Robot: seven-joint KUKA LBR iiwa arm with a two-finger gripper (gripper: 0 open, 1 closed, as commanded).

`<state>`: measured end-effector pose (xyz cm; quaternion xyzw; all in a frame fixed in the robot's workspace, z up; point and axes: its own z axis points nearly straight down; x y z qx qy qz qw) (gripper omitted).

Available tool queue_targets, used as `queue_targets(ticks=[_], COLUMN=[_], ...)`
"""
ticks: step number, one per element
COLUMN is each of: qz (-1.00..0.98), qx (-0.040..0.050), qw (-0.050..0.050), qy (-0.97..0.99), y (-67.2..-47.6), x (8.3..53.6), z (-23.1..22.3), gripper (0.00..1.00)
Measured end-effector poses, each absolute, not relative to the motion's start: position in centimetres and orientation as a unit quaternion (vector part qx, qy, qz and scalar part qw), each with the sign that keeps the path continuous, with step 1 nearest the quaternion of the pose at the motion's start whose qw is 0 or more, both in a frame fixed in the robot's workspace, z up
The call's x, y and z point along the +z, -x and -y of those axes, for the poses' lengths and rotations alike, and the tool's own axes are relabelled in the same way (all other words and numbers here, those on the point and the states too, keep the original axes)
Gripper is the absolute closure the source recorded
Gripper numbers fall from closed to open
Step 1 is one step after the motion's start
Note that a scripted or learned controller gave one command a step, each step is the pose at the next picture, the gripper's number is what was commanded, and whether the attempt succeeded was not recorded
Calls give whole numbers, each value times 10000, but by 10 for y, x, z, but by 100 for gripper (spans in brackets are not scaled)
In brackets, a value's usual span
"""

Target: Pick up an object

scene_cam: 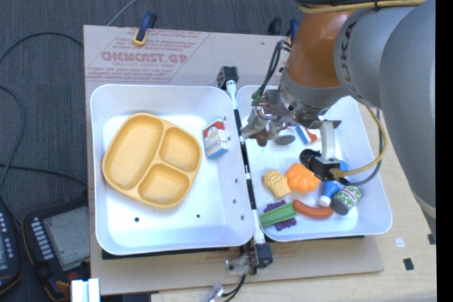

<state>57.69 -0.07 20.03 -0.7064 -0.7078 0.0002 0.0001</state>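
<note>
Camera view, looking down at a slant on a tabletop point(141, 64) covered by a pale board with red lettering, bearing two shallow white plastic bins side by side. The left bin point(134, 233) holds a yellow plastic tray with three compartments point(151, 159), and just beside the tray's right edge a small white, red and blue carton point(215, 140) stands near the wall between the bins. The right bin point(371, 219) holds a cluster of small toy foods towards its near end: a pale yellow waffle-like piece point(277, 183), a round orange toy point(303, 179), a green stalk-shaped piece point(277, 213) with something purple beside it, a red-orange sausage shape point(312, 209), and a blue and white cylinder point(330, 191) next to a dark green and grey can point(345, 199).

A grey robot arm with an orange band reaches in from the right, and its gripper point(263, 128) hangs low over the far left part of the right bin, close to the dividing wall. The metal parts there blur together, so whether the jaws are spread or pressed together cannot be told, and nothing can be made out between them.

As a judgement, the pick is not yet done: every object seems to lie in a bin, with the toy cluster near the gripper but apart from it. Closing on one item and lifting it is left.
</note>
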Motion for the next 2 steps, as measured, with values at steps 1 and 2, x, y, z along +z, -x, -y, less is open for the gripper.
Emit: queue_targets(ticks=[1,2], qz=[7076,7075], qx=[7,9], qw=[4,2], qy=[7066,7067], y=[-538,-539], x=[208,218], z=[-33,-32], gripper=[100,100])
